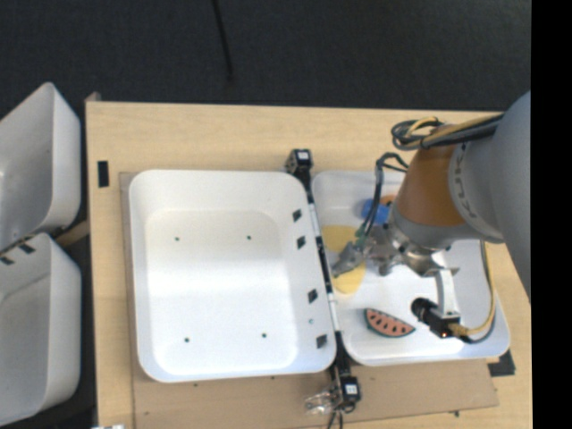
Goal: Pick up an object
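Observation:
My gripper (350, 256) is low in the right bin (474, 342), close to the bin's left wall. It hangs over a pale yellow object (343, 238) whose lower part (350, 281) shows just below it. I cannot tell whether the yellow object is held. A watermelon-slice toy (389, 323) lies near the front of the same bin, apart from the gripper. A blue object (370, 209) with an orange bit beside it sits behind the gripper, partly hidden by the wrist.
The left bin (223, 271) stands beside the right one, with a row of black clips (313, 266) along the shared edge. The grey arm with its orange band (429, 190) and cables covers the right bin's back right part.

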Robot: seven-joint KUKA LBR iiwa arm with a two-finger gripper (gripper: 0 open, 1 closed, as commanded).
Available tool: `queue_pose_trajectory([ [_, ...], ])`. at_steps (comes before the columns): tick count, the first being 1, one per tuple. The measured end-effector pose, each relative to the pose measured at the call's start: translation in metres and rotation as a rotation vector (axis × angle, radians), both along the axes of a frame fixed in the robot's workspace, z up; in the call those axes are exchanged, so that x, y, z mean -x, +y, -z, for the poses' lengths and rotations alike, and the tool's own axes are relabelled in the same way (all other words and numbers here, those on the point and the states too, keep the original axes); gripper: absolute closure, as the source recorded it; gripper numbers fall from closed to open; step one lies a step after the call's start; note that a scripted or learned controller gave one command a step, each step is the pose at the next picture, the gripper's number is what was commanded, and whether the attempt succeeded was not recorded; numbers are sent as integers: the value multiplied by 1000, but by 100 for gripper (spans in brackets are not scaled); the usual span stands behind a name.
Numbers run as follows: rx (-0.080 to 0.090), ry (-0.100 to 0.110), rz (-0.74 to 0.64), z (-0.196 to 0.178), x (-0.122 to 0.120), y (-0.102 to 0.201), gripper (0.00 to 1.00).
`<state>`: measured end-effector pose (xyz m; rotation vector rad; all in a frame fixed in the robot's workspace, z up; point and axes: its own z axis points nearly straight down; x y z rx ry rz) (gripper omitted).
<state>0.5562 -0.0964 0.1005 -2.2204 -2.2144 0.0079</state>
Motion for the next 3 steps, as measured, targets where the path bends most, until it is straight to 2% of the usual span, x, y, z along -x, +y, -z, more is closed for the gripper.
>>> queue_pose_trajectory([
  [1, 1, -9, 2, -11, -5, -1, 100],
  [2, 0, -9, 3, -11, -5, -1, 0],
  [3, 3, -11, 2, -88, 58, -32, 0],
])
